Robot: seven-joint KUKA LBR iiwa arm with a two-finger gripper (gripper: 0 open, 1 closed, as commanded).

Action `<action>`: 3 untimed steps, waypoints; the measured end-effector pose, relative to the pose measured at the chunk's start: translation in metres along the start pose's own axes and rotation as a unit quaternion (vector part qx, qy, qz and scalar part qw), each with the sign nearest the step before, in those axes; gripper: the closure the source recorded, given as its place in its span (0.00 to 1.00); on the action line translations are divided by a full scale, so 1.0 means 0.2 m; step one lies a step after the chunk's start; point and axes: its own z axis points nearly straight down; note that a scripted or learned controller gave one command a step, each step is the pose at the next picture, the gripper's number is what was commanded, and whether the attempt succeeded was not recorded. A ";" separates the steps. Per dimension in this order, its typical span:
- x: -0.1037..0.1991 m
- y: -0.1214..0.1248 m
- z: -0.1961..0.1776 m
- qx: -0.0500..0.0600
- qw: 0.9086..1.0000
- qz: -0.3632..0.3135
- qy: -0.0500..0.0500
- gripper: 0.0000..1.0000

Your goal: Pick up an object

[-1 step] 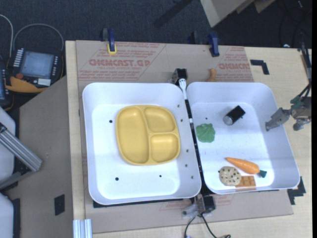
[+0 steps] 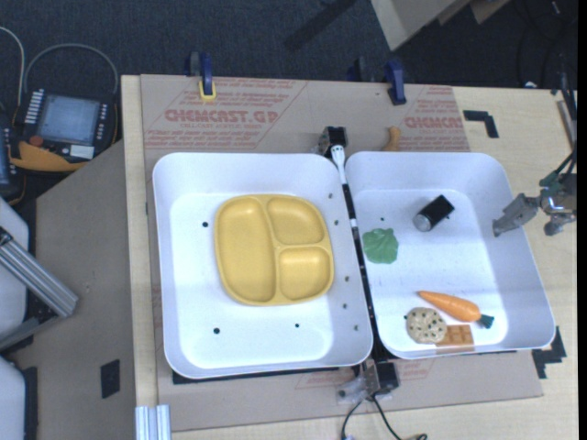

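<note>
The right bin (image 2: 477, 168) holds a black cylinder (image 2: 433, 214), a green leafy piece (image 2: 380, 245), an orange carrot (image 2: 449, 305), a round speckled cookie (image 2: 424, 324) and a brown cracker (image 2: 457, 336). My gripper (image 2: 534, 216) hovers over the right rim of this bin, well to the right of the black cylinder. Its fingers are spread open with nothing between them. One grey finger (image 2: 512, 215) points toward the bin's interior.
The left bin (image 2: 183, 273) holds a yellow divided plate (image 2: 273, 247). A black divider strip (image 2: 353, 236) runs between the bins. Blue clamps (image 2: 206, 70) hold the cardboard sheet at the back. A pendant with a screen (image 2: 66, 122) lies off the bench at the left.
</note>
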 end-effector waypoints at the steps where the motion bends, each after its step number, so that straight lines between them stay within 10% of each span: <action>1: 0.01 -0.04 0.30 0.004 1.000 0.000 0.002 0.00; 3: 0.03 -0.09 0.80 0.003 1.000 0.000 0.002 0.00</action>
